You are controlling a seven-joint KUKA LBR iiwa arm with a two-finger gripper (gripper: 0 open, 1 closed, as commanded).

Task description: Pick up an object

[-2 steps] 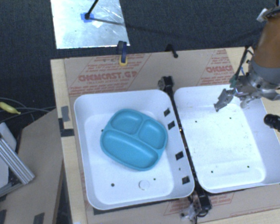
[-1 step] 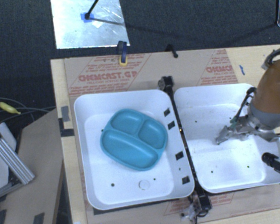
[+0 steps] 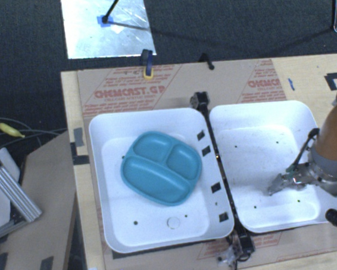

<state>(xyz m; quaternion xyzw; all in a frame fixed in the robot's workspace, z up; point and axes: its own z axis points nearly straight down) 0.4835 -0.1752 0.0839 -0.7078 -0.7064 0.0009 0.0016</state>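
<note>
Approach step: gripper, jaw state indiscernible, hangs low in the right bin; the blue divided plate lies in the left bin, requiring a leftward reach.

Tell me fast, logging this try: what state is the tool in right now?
Tool: low over the right bin, nothing seen between its fingers; open or shut cannot be told.

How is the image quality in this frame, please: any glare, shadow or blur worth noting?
In the camera view, lighting is even and soft; the foil sheet on the floor shows bright glare; the blue plate is sharp with a faint shadow beneath its edge; the gripper looks slightly soft; the white bins run close to overexposed.
</note>
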